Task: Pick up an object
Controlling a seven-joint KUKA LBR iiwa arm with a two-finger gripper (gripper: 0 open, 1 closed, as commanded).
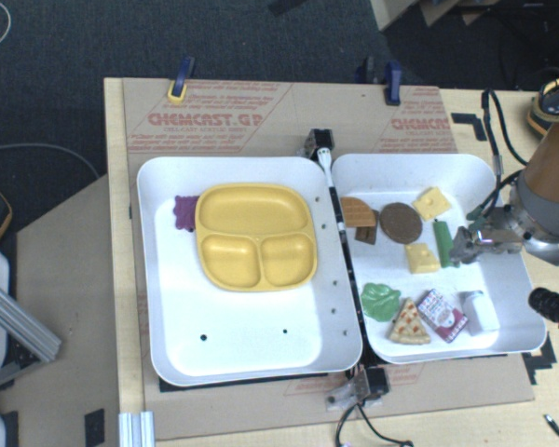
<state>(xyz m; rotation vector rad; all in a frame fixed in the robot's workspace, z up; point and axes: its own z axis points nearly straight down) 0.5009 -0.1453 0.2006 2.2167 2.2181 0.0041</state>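
Brown-papered bench [261, 110], dark carpet [93, 26]

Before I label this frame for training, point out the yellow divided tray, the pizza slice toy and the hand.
yellow divided tray [256, 234], camera view, on the ridge between its compartments.
pizza slice toy [409, 324], camera view, middle of the slice.
hand [468, 247], camera view, at its fingertips.

Counter [261, 110]: brown board top printed with red lettering along its far edge. Directly on it: two shallow white bins side by side, left bin [168, 343] and right bin [373, 170], touching along the middle. Blue clamp [392, 82] and yellow-tipped clamp [179, 84] grip the far edge.
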